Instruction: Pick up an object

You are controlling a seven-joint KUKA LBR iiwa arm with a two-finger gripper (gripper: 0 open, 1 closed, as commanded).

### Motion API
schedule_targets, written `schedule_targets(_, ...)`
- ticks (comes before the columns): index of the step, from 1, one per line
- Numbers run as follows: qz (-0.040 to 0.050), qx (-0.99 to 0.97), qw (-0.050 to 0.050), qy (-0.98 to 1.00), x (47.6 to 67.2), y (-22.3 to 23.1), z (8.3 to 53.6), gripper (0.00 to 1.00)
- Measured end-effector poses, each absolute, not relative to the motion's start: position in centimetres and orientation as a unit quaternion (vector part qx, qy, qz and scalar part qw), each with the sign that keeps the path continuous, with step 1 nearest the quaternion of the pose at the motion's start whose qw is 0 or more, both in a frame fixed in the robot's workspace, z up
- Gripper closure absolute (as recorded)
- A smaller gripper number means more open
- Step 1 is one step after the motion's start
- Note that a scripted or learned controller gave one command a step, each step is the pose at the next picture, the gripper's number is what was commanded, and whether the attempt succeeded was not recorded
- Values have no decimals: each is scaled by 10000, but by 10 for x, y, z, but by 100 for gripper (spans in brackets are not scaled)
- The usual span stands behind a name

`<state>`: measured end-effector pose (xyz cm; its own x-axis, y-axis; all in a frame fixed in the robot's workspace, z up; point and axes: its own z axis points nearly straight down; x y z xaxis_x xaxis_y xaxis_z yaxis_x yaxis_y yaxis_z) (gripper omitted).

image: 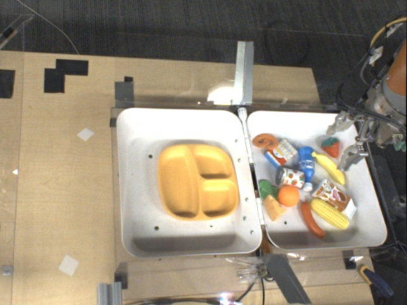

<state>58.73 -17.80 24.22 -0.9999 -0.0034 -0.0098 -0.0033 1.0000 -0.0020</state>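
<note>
The right bin point(372, 196) holds a heap of toy food: a strawberry point(330, 147), a banana point(331, 168), an orange point(289, 196), a corn cob point(329, 214), a red sausage point(311, 220), a blue bottle point(306, 161) and a small can point(292, 176). My gripper point(346, 140) hangs over the bin's upper right part, open, with nothing between its fingers. One finger point(336, 124) is above the strawberry, the other point(351, 155) to its right, beside the banana's far end.
The left bin point(137, 170) carries a yellow divided tray point(196, 180). A metal post point(244, 75) stands behind the seam between the bins. Cables and the arm's wrist point(389, 100) crowd the right edge. A cheese wedge point(273, 207) lies near the divider.
</note>
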Motion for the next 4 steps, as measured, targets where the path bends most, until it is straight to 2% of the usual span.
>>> schedule_targets(1,1,1908,12,9816,594,-205,147,0)
schedule_targets(2,-5,1997,21,9799,659,-197,88,0)
schedule_targets(3,-3,2137,51,9769,646,-188,88,0)
schedule_targets(4,-8,2095,121,9777,651,-187,103,100)
